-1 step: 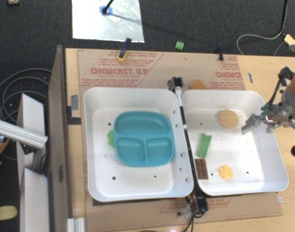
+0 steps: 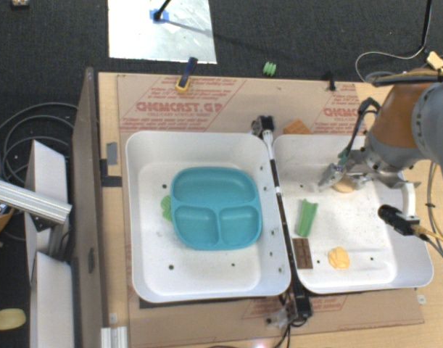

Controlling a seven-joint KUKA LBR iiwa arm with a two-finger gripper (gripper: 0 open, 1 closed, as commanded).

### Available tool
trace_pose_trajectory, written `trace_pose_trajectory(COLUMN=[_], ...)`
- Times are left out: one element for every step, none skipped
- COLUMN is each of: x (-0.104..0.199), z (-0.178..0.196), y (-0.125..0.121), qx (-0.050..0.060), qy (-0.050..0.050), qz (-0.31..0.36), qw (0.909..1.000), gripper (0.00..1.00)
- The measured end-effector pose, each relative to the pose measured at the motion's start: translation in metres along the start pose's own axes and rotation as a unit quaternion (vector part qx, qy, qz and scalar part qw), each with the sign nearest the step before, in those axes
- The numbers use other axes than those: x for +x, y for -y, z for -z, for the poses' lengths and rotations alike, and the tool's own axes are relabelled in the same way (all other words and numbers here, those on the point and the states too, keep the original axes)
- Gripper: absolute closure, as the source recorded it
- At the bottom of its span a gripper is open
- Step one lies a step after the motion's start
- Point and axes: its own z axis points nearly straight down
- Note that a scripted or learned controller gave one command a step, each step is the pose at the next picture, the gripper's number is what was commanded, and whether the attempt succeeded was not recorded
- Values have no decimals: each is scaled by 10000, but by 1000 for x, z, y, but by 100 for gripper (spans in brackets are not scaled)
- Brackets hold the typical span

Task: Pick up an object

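Observation:
My gripper [image 2: 342,177] is low in the right bin [image 2: 395,267], near its back, with the arm's orange band [image 2: 396,114] above it. Its fingers stand open. A small beige piece [image 2: 344,187] lies on the bin floor right under them and is not lifted. A green block [image 2: 306,217] lies left of centre in the same bin. A brown bar [image 2: 301,252] rests by the front left wall, and a yellow lump [image 2: 338,257] sits near the front.
The left bin [image 2: 145,267] holds a blue divided plate [image 2: 215,207], and a bit of green [image 2: 165,207] peeks out at the plate's left edge. A black divider rail [image 2: 276,187] runs between the bins. Cables [image 2: 395,64] hang at the back right.

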Motion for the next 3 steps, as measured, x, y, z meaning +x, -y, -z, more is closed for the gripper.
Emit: trace_pose_trajectory(x=[-28,-28,53], z=[-12,0,95], y=[-20,-20,-27], qx=[-7,-12,-24], qy=[7,8,-5], qz=[-39,-23,7], qw=[10000,10000,10000], gripper=[0,100,100])
